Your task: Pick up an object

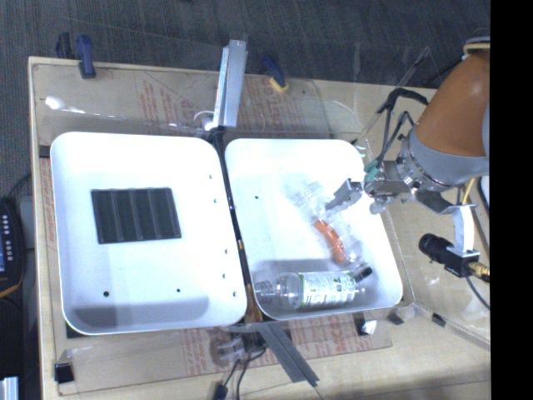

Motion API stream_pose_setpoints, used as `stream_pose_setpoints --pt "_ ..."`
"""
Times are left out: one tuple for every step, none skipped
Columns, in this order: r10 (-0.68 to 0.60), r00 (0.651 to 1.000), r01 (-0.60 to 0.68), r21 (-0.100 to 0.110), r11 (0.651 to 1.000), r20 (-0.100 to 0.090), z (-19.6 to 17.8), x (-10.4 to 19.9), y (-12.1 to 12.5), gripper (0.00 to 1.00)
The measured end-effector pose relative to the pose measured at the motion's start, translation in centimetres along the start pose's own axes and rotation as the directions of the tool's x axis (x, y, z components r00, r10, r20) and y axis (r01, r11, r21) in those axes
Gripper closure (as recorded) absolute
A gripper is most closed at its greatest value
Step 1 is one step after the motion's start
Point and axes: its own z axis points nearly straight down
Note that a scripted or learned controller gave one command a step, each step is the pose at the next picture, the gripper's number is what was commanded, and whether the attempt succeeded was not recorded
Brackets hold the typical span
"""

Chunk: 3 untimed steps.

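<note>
Clear plastic is the trouble in the right bin [250,169]. A transparent bottle [310,288] lies on its side along the near wall, label up and dark cap toward the right corner. Just above it an orange piece [331,237] lies aslant inside a see-through wrapper, and a crumpled clear wrapper [305,195] sits a little further up toward the middle. The left bin [75,173] carries a dark ribbed rectangular object [136,215], well apart from everything else.

The arm reaches in from the right, its jaws [354,192] poised over the right-hand part of the right bin, near the upper end of the orange piece and beside the crumpled wrapper. Nothing shows between them, and at this slant I cannot tell whether they are parted or closed, so no grasp is claimed.

My judgement is that the pick has not yet happened. Several things could spoil it from here. The wrappers are thin and slack, so the jaws may pinch film alone and let it slip out on the lift. The orange piece lies at an angle (and close to the bottle cap), so a descent that is slightly off could nudge it aside. The bottle is round and hard against the wall, likely to roll or leave no room for a finger. The bin's right rim is also close to the wrist.
</note>
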Motion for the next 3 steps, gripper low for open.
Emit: stream_pose_setpoints --pt "0.068 0.998 -0.068 0.003 0.998 -0.001 10.6 -1.5 2.6 0.0" --pt "0.012 1.0 -0.012 -0.011 1.0 0.004 15.5 -1.6 4.7 0.0" --pt "-0.157 0.988 0.157 -0.011 0.988 0.003 17.4 -1.5 4.6 0.0"
